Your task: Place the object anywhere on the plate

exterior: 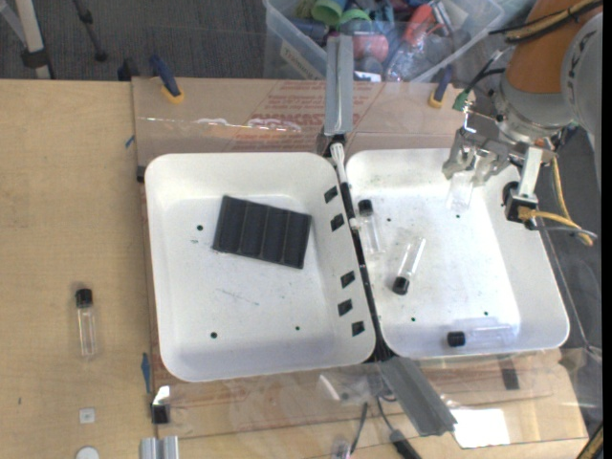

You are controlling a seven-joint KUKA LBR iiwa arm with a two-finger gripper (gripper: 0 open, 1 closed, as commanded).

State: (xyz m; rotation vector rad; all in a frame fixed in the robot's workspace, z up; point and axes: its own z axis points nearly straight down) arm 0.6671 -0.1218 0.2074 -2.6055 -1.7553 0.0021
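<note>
1. Risk: three clear vials lie in the right bin [535,285], so the wrong one, or none, could be closed on. The glass is round and smooth and is judged likely to roll or slip as the fingers close.
2. Risk: the dark ribbed plate [263,230] lies in the left bin [182,333], beyond the central divider [346,247]. A carry made too low could knock the object against that ridge. A release from too high could let it roll off the plate along the ribs.
3. Risk: the vial by the divider [366,224] lies just beside the bin wall, so little room is judged to be left for a finger on that side.
4. Gripper [471,168]: seen over the far right part of the right bin, fingers apart. Nothing identifiable is seen between them; a faint pale smear below cannot be made out.
5. Object: the middle vial [408,264], black cap toward the camera, is taken as the likeliest target. It lies flat on the bin floor, nearer the camera than the fingers and toward the divider, apart from them and untouched.
6. The front vial [478,336] lies at the near rim, well apart from the fingers.
7. Status: grasp not yet made; the plate is bare.
</note>
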